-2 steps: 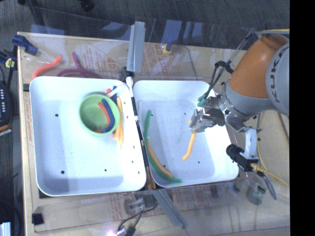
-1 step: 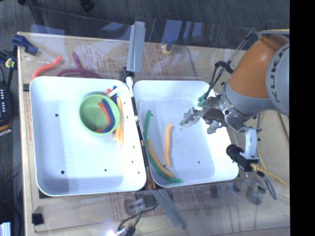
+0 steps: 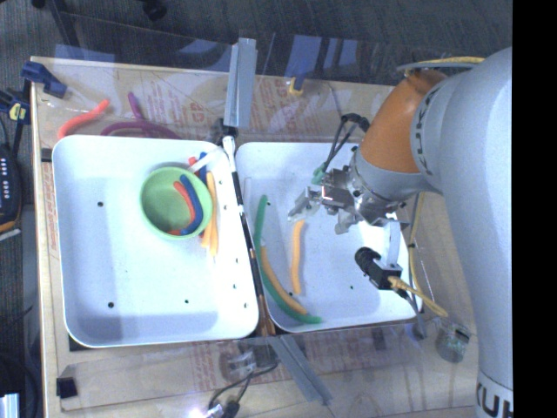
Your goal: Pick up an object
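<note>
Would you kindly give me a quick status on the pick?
Gripper over right bin, nothing seen held. Orange strip just below-left of it. Green strip close beside.

Thin orange stick (image 3: pixel 298 255) lying flat, nearly upright in view, beside long green curved strip (image 3: pixel 277 273), both inside right bin (image 3: pixel 348 316).

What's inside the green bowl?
The green bowl in the left bin holds bendy sticks, a red one and a blue one. More sticks poke out along its right side. The bowl covers their lower parts, so those can't be seen.
</note>
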Robot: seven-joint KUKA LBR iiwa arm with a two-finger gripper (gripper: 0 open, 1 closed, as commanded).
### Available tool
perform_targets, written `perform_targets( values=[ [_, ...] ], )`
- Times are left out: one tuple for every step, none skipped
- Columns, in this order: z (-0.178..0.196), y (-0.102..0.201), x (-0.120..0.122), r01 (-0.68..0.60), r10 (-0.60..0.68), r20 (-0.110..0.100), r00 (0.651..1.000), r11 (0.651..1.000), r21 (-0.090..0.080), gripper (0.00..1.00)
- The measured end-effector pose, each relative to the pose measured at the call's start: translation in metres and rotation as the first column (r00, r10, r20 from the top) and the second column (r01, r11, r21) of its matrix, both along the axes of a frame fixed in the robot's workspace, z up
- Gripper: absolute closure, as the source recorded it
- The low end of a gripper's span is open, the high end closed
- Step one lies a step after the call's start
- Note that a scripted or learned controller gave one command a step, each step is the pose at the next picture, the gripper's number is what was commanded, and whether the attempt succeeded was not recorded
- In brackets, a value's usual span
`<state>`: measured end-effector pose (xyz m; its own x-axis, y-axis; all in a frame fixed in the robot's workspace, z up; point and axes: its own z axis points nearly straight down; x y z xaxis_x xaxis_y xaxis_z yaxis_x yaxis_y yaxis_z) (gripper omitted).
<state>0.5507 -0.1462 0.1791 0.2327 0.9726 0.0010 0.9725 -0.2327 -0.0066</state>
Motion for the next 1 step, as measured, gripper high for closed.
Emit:
perform_targets(
  values=[
    [-0.0873, -0.0088, 0.029, -0.026, 0.026, 0.004, 1.0, 1.0, -0.002, 0.0]
  ],
)
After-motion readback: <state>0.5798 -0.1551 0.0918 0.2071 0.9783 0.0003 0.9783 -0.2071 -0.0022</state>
